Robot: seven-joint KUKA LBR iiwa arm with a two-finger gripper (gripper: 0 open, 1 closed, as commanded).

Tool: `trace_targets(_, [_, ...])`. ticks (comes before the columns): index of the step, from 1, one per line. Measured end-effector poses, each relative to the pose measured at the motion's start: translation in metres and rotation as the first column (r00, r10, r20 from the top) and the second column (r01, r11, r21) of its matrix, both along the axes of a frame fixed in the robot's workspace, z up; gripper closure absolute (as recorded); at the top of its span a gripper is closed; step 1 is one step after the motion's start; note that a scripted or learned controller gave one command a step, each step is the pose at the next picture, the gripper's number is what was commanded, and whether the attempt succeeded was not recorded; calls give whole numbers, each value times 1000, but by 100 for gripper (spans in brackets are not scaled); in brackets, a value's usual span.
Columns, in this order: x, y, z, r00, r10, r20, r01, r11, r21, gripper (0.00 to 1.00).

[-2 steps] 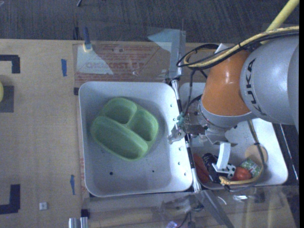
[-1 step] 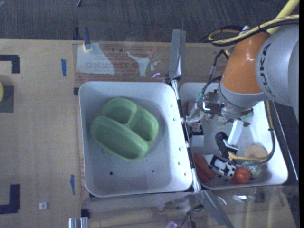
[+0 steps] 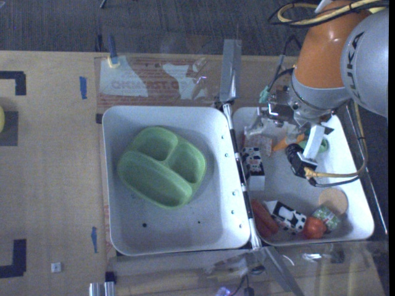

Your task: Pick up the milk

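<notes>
pincer (image 3: 266,142) low in right white bin (image 3: 355,165), grip state cannot be told | small cow-patterned milk carton (image 3: 253,163) just beside it, at bin's left wall | green divided plate (image 3: 162,165) in left bin

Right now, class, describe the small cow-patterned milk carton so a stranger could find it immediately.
Start at the right white bin, the one under the grey and orange arm. Along its left wall, near the divider between bins, stands a small white carton with black cow patches. Another black-and-white cow-patterned item lies lower among red and green toy food; the carton stands apart, higher up.
</notes>
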State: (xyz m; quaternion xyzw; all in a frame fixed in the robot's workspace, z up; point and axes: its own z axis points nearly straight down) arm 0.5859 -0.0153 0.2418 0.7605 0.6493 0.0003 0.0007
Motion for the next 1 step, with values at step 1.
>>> trace_targets(1, [-16, 13, -58, 999, 45, -3, -45, 999, 1, 0])
